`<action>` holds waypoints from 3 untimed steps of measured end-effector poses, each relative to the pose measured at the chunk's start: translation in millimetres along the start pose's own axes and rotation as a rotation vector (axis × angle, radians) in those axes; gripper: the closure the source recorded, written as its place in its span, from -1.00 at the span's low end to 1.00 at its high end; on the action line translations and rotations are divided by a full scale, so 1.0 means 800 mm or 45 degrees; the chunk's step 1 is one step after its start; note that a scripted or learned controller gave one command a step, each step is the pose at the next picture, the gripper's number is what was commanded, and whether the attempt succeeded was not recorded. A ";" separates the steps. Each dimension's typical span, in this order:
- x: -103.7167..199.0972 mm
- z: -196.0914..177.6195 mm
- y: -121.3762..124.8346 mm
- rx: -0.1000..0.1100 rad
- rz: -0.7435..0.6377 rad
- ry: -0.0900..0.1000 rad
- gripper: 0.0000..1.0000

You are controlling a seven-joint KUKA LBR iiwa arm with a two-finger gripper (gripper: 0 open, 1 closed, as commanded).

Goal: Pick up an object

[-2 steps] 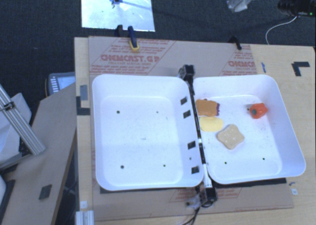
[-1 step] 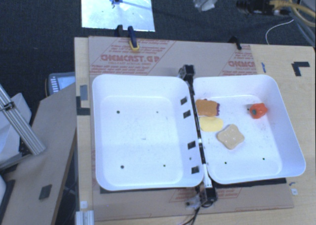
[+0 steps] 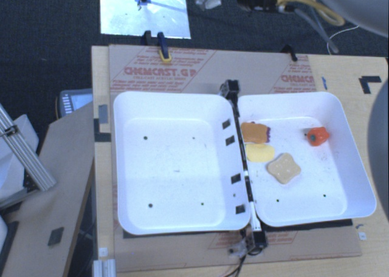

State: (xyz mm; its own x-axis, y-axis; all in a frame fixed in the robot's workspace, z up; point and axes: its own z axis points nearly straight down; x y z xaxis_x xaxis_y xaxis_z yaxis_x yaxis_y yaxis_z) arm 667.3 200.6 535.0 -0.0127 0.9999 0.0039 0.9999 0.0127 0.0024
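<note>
Both bins are plain white: the left bin [image 3: 173,163] and the right bin [image 3: 340,184], each speckled with a few small dark dots. In the right bin, an orange block with a purple edge [image 3: 255,132] lies near its left wall, a pale yellow piece [image 3: 260,153] beside it, a tan biscuit-coloured piece [image 3: 284,168], and an orange-red piece [image 3: 316,136]. The board beneath [image 3: 200,66] is light brown with red lettering.

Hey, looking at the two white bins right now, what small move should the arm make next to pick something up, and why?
Probably swing over the right white bin and stop above the small orange-red round object. It lies apart from the others, whereas the orange block, yellow disc and tan square piece crowd together near the divider.
</note>
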 end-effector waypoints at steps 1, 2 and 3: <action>0.045 0.000 0.001 0.001 0.006 -0.002 1.00; 0.042 0.000 0.002 0.000 0.010 -0.004 -1.00; 0.043 -0.015 0.002 -0.003 0.005 -0.002 1.00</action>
State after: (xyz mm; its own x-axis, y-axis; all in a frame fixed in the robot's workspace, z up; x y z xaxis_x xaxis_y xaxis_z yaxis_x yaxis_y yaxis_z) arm 668.0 234.8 547.1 -0.0087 1.0000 0.0021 0.9999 0.0087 0.0050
